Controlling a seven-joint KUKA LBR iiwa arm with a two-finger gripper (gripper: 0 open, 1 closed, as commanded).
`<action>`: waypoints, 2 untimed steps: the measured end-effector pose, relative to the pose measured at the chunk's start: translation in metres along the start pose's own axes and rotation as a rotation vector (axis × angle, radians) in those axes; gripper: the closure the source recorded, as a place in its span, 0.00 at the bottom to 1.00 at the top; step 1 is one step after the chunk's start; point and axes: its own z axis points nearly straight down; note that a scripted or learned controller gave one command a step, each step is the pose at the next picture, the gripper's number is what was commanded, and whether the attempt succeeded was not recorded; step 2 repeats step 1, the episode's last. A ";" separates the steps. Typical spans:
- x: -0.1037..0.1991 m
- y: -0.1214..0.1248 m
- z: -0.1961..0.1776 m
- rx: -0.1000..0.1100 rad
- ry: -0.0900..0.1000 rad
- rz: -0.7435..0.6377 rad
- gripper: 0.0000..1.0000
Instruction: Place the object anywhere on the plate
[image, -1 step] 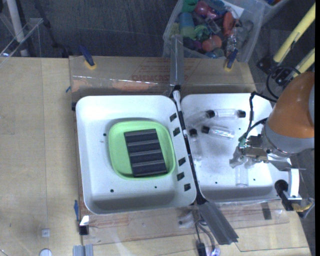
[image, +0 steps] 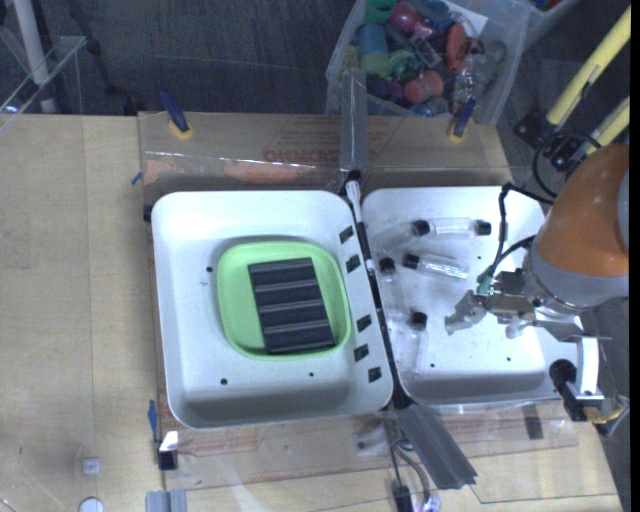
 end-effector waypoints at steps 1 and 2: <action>-0.052 -0.009 -0.063 0.000 -0.002 0.005 0.00; -0.052 -0.009 -0.063 0.000 -0.002 0.005 0.00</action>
